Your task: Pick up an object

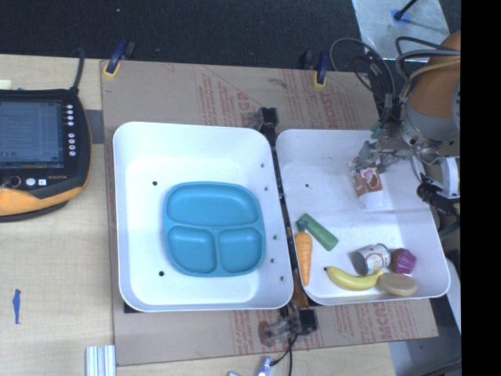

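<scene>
Claw point(374, 157) low over small red-labelled packet point(368, 183) in right bin point(329, 157), grip state indiscernible, arm point(434, 92) edge-cropped.

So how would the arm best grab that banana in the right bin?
Probably from straight above, fingers closing across the middle of the banana. It lies flat and curved, and its middle looks the freest part: a can sits close above it and a tan, potato-like lump touches its right end.

My two white bins point(196, 143) look like smooth, shiny plastic, and so does the blue plate point(213, 228). Under them lies flat brown cardboard point(188, 92), dull and papery, on a pale wood bench point(55, 288). The banana point(352, 279) and carrot point(304, 257) look smooth like plastic toys.
</scene>
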Motion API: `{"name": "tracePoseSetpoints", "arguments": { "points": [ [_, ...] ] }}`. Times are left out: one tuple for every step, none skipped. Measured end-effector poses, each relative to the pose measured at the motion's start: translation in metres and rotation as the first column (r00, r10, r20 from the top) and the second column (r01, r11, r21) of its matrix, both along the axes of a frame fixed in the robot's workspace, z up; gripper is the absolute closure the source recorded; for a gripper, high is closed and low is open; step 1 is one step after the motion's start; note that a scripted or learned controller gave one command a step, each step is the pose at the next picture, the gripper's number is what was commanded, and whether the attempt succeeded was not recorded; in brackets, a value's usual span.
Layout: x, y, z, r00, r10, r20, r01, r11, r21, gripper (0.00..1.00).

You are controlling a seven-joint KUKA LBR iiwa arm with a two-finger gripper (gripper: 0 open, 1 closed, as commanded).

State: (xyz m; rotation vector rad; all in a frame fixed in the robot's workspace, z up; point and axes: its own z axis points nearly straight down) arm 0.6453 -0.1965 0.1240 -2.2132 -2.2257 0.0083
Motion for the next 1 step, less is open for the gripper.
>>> {"name": "tracePoseSetpoints", "arguments": {
  "points": [
    [-0.0188, 0.0644, 0.0804, 1.0, -0.001, 0.004, 0.001, 1.0, 0.003, 1.0]
  ]
}}
